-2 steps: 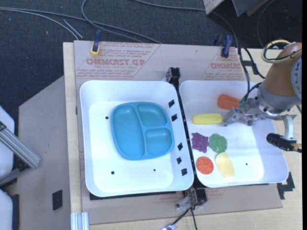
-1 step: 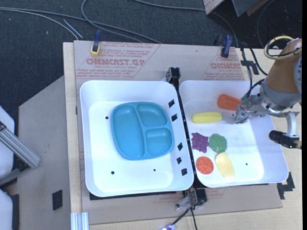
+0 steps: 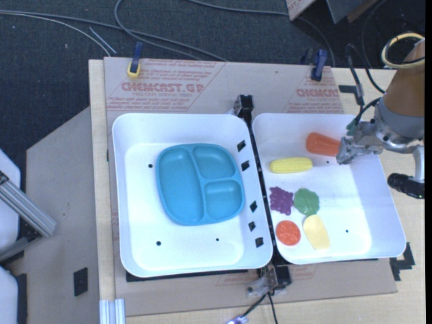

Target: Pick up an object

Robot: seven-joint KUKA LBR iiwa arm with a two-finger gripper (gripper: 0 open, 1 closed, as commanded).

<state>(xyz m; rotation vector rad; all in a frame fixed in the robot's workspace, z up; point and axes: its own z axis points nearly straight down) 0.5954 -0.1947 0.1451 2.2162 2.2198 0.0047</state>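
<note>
My grey arm with its orange band reaches in from the right, the wrist bent down over the right-hand shallow white bin [image 3: 378,241]. My gripper [image 3: 345,152] sits low at that bin's upper right, just beside the orange carrot-shaped toy [image 3: 322,144], close enough that I cannot tell whether it touches. How far the gripper is parted I cannot tell from this slant, and nothing shows as held.

Below the carrot lies a yellow corn-cob toy [image 3: 291,165]. Further down sit a purple grape-cluster toy [image 3: 281,199], a green rounded toy [image 3: 307,201], a red-orange round toy [image 3: 288,233] and a pale yellow oval toy [image 3: 316,233], grouped near one another.

The left-hand shallow white bin [image 3: 135,248] carries a light blue divided plastic tray [image 3: 200,183], slightly tilted in its placing.

Both bins rest on a brown cardboard-covered worktop [image 3: 182,83] with red lettering, pinned by a yellow clamp [image 3: 135,66] and a blue clamp [image 3: 318,65] at the far edge. Dark carpet with grey cables [image 3: 135,12] lies beyond.
</note>
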